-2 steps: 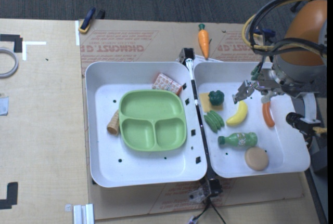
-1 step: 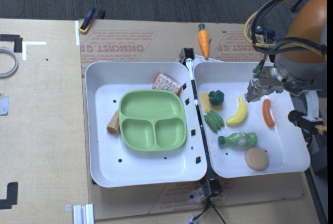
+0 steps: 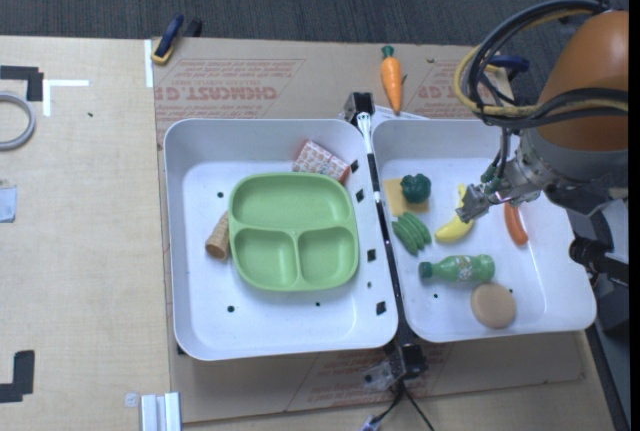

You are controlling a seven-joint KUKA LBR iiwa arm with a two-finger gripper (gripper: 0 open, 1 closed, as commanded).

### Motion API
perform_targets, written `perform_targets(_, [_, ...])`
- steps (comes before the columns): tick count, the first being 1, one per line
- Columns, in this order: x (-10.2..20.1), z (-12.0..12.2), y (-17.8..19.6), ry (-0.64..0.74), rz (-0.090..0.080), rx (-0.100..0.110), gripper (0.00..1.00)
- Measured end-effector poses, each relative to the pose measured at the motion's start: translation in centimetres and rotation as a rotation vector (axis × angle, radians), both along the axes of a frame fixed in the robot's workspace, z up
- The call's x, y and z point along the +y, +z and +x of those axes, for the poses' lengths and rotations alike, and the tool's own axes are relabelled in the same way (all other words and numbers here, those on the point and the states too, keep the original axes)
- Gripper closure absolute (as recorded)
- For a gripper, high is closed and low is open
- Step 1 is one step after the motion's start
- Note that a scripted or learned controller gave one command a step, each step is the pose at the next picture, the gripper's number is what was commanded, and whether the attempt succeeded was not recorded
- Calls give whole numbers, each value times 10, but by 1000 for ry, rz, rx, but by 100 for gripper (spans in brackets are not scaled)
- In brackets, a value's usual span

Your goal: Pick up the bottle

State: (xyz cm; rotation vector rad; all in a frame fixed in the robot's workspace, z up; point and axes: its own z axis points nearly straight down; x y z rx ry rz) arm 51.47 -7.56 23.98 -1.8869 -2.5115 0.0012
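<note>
Grey arm [image 3: 575, 134] from the right, orange-banded wrist tilted down-left, pincer [image 3: 472, 209] low.

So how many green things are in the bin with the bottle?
3. The green bottle lies near the right bin's front, a broccoli sits toward the back, and a leafy green vegetable lies between them by the left wall. The arm may hide more.

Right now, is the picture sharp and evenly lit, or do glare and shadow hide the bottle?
Camera view: even, soft light; the green bottle in the right bin is sharp and unshaded; mild glare on the white bin walls; the pincer looks slightly soft, and the arm casts faint shadow near it.
</note>
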Motion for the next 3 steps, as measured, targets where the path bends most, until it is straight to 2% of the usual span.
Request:
perform_targets(1, [49,-33,-31,-20,0,0,100])
perform_targets(2, [96,-37,-17,63,0,-1,100])
perform_targets(3, [161,-37,-34,-133,-1,1,100])
